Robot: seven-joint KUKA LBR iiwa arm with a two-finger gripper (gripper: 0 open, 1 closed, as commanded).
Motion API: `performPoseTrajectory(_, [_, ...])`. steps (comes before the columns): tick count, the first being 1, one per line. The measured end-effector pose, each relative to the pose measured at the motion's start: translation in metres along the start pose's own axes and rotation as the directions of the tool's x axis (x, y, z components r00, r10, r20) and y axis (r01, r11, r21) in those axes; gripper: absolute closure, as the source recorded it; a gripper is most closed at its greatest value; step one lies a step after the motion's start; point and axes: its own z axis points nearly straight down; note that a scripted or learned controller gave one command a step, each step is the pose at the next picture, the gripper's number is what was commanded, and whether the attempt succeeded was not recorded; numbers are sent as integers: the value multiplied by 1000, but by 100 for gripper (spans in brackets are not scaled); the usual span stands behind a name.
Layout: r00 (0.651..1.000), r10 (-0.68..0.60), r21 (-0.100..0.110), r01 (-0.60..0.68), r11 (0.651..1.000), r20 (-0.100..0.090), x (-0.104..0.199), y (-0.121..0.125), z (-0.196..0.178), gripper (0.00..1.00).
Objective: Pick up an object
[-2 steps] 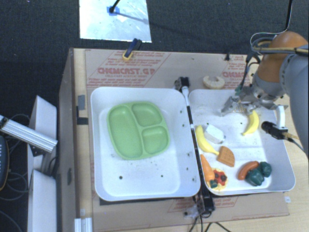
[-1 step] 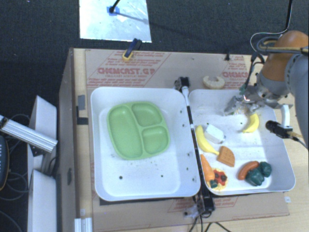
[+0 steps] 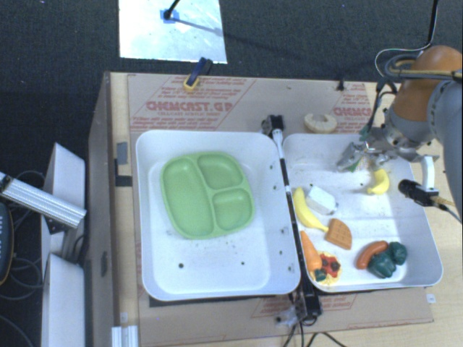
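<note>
Two shallow white plastic bins are sitting side by side on a brown board printed with red lettering. The left white bin (image 3: 155,266) is holding a pale green plastic tray with three compartments (image 3: 207,194), lying flat near its middle. The right white bin (image 3: 423,248) is carrying a scatter of toy foods: a long yellow banana (image 3: 307,210) is lying along its left wall, a small white block (image 3: 321,198) is resting just beside it, an orange-brown toast-like slab (image 3: 338,233) is sitting below that, and an orange carrot (image 3: 309,250) is stretching toward a red and dark berry cluster (image 3: 329,264) at the near edge. An orange-red sausage (image 3: 371,253) is touching a dark green broccoli piece (image 3: 387,260) in the near right corner. A small yellow curved piece (image 3: 378,182) is lying in the upper right part of that bin. The grey arm with its orange band (image 3: 427,85) is reaching in from the right, and its two-finger metal gripper (image 3: 359,155) is hanging over the far part of the right bin, just up and left of the yellow curved piece; whether it is spread or pinched cannot be told. A pale round ring (image 3: 320,123) is resting on the board beyond the right bin.
</note>
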Motion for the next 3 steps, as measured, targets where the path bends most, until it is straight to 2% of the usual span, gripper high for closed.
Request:
performPoseTrajectory(1, [1000,-1,11,1,1000,0,-1,-2,-9,100])
performPoseTrajectory(2, [1000,0,-21,0,1000,16,98,-5,-100,100])
performPoseTrajectory(3, [1000,3,-14,-2,1000,15,186,-119,-94,100])
